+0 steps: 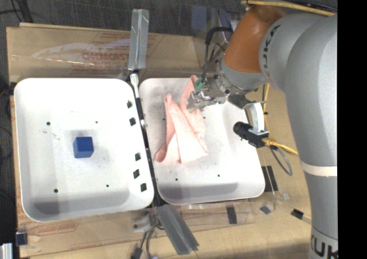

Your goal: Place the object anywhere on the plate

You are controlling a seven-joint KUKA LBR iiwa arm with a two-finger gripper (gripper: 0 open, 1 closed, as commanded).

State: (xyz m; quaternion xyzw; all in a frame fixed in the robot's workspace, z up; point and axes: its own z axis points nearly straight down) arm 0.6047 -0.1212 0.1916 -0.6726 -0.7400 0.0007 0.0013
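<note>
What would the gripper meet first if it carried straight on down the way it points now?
Most likely the pink cloth in the right bin: the gripper sits at the cloth's upper edge. Depth is hard to judge from above.

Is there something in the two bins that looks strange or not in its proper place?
Yes. A pink cloth lies crumpled and slanted in the right bin, with one end raised up at the gripper. The blue cube sits alone in the left bin. I see no plate for the task.
</note>
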